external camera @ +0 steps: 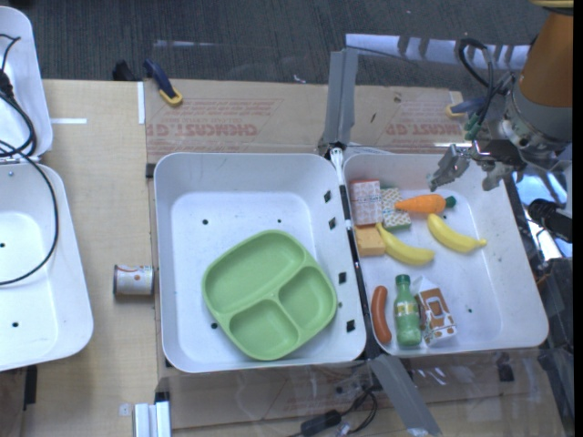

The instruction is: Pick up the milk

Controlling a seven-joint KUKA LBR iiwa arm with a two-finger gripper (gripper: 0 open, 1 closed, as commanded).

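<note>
Nearest the lens, along the lower rim of the right bin (524, 271), three things lie side by side: a red sausage (380, 315) at the left, a green bottle (406, 311) with a green cap beside it, and the milk (435, 314), a small white carton with orange-brown print, tilted and touching the bottle's right side. Farther up in the same bin, two bananas rest apart from each other, one (404, 248) near the middle and one (454, 235) to its right. A carrot (422, 204) lies above them, its green end pointing right. Against the bin's left wall sit a pink-and-white patterned box (365, 201), a tan block (369, 239) below it, and what looks like a green-and-white checked piece (395, 217) between box and carrot, though it is small and hard to make out.

Over the bin's upper right corner hangs the end effector (470, 167), its two fingers spread apart with nothing between them, well away from the milk. Above it rises the arm with its orange band (553, 53).

Left bin (182, 244) holds a green three-part tray (269, 293). On the bench (82, 116), just left of that bin, a small can (133, 280) lies on its side.
</note>
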